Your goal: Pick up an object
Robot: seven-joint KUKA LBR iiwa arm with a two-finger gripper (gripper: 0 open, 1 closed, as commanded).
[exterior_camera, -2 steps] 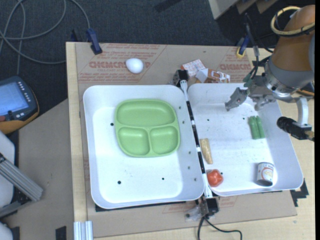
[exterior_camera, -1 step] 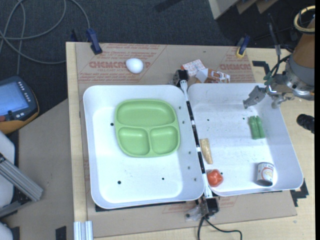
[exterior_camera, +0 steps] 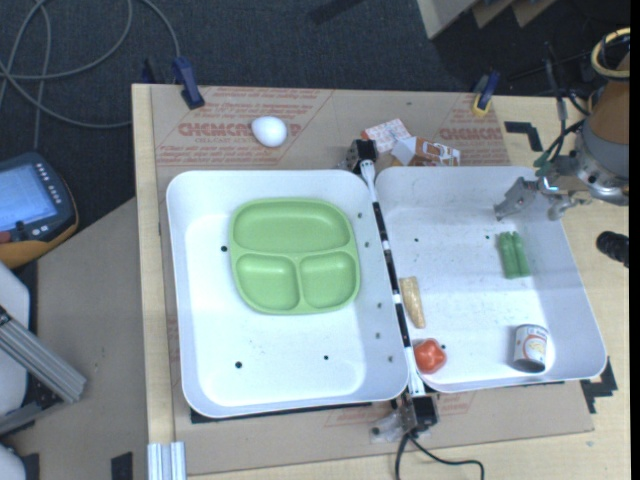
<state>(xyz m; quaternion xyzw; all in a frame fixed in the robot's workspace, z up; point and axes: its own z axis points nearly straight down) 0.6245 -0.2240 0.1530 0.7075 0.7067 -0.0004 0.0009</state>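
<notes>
Tool [exterior_camera: 520,200] hovers over far right part of right bin [exterior_camera: 470,373]; how fingers stand cannot be told, nothing seen between them

Green cylinder object [exterior_camera: 513,254] lies just below tool on bin floor, apart from it. Small can [exterior_camera: 530,348] farther toward near edge. Tan bread-like piece [exterior_camera: 412,301] and red tomato-like item [exterior_camera: 429,356] well left of tool, along bin's left wall

Left bin [exterior_camera: 200,368], well left of tool, holds green three-compartment plate [exterior_camera: 295,254]

On surface [exterior_camera: 160,168] beyond bins: white egg-like ball [exterior_camera: 268,130], crumpled wrappers [exterior_camera: 410,146] up-left of tool
</notes>
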